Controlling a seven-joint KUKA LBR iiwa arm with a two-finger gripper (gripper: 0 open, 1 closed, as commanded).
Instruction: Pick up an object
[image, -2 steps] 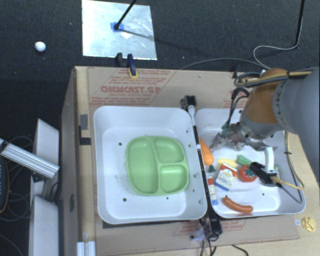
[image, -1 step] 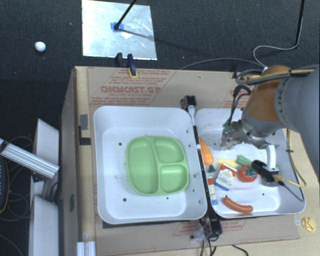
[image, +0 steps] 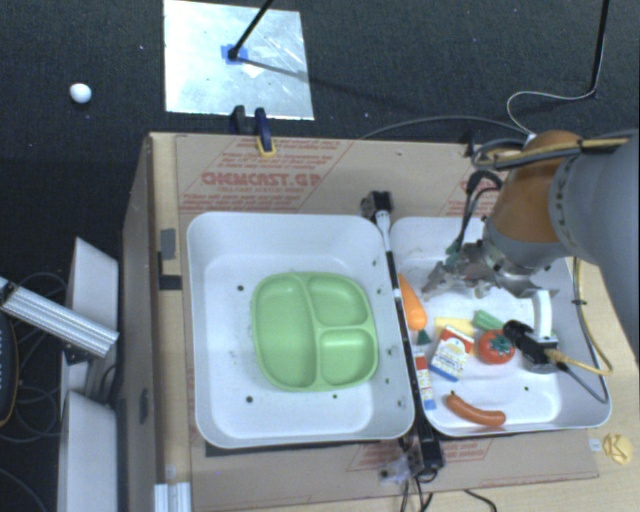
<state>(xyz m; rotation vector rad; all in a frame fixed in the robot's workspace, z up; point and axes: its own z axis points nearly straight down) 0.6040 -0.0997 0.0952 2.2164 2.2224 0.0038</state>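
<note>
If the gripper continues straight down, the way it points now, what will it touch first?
Probably the bare white floor of the right bin, just right of the carrot. The gripper hangs above that spot, though depth is hard to judge from this slanted view.

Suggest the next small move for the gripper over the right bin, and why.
Probably lower the gripper straight down a little, then close. It hangs over bare floor at the back of the right white bin, nothing between its fingers, while the orange toy carrot and red toy tomato lie nearer the front; shifting toward the carrot first would likely help.
</note>
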